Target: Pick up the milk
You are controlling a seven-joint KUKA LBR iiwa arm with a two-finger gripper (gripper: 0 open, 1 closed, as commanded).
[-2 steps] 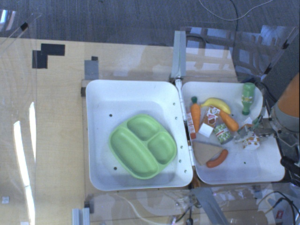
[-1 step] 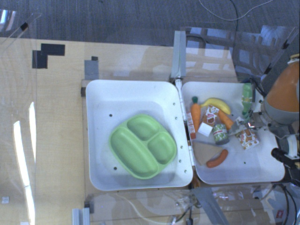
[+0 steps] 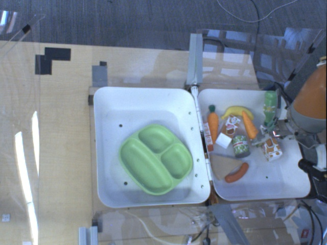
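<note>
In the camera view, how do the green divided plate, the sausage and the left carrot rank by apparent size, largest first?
1. Green divided plate, by far the largest.
2. and 3. Left carrot and sausage look about alike, so I do not rank them.

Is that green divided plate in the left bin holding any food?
Empty. The green three-compartment plastic plate shows bare green in every compartment; it sits alone in the left white bin.
</note>
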